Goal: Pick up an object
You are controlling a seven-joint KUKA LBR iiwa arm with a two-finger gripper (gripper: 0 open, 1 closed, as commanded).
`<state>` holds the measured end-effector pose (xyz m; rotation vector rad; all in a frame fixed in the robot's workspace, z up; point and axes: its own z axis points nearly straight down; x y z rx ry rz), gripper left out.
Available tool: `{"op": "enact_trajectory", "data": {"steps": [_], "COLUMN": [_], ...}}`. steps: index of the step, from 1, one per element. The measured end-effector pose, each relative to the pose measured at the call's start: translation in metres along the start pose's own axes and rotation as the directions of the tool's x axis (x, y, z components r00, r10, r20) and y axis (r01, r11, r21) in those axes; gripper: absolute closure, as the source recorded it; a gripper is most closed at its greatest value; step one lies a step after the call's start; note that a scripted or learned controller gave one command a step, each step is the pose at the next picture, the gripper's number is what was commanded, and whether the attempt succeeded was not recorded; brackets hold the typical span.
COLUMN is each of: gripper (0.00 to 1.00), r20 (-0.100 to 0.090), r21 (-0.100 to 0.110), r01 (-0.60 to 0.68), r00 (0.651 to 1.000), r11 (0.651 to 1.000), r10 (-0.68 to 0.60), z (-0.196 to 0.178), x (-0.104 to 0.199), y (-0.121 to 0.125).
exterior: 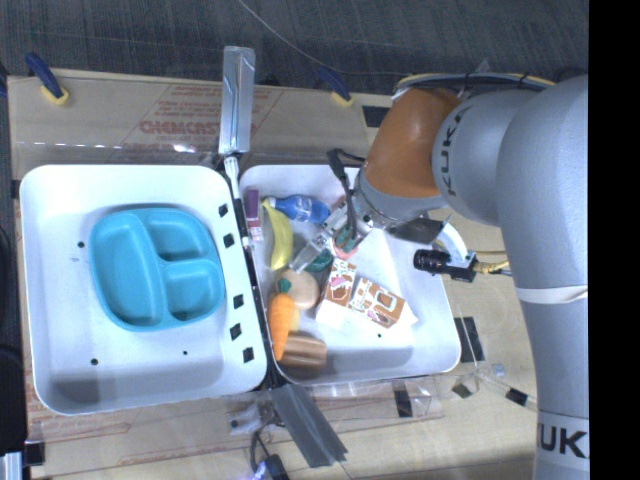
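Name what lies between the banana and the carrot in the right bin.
In the camera view, a small round tan object sits between the banana and the carrot.

The grey arm (530, 178) reaches in from the right, bent downward. Its orange band (405, 148) sits above the wrist. The gripper (345, 230) hangs low.

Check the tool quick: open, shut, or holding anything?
Tool: cannot be told; it is down in the right bin among the clutter, beside the banana.
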<state>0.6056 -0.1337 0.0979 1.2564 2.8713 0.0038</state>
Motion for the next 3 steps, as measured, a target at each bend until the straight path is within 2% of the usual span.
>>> {"op": "enact_trajectory", "data": {"steps": [1, 2, 3], "gripper": [1.0, 1.0, 1.0], "r20": [0.0, -0.002, -0.001], "r21": [0.001, 0.008, 0.003], "r01": [0.006, -0.56, -0.699], "r00": [1.0, 0.828, 0.715], "r11": [1.0, 0.828, 0.715], "r10": [-0.006, 0.56, 0.699], "z": [-0.01, -0.007, -0.116], "x": [0.0, 0.017, 0.08], "y": [0.001, 0.027, 0.014]}}
